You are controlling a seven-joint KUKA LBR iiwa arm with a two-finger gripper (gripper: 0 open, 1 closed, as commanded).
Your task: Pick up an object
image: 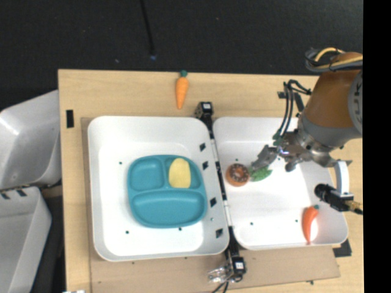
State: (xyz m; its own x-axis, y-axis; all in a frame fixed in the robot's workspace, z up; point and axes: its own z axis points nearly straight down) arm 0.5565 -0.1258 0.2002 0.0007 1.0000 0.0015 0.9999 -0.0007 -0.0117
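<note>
In rt bin: hand low over the floor, reaching in from the rt, fingers pointing left-down twd the bin's left part.
Hand state: fingers look a bit apart at the tips, w/ the green thing at them; can't tell if it's clamped or just touched.
Green thing: small, leafy-looking, lying on rt bin floor right at the fingertips, just below them in view.
Donut: round, brown w/ reddish top, on rt bin floor just left of the green thing, touching or nearly so; just beyond the fingertips, not betw. them.
Red veg: red-orange, whitish at lower end, near rt bin's front-rt corner; well apart from hand, below-rt of it.
Rt bin: white, shallow, holds donut, green thing, red veg.
Left bin: white, shallow, beside rt bin, rims touching at the middle.
Tray: blue, w/ compartments, mid left bin, flat.
Yellow item: oval, pale yellow, in tray's upper-rt compartment.
Carrot: orange w/ green top, on the worktop behind left bin, outside both bins, well apart from hand.
Arm: grey wrist w/ orange band, cables alongside, above rt bin's rt half.
</note>
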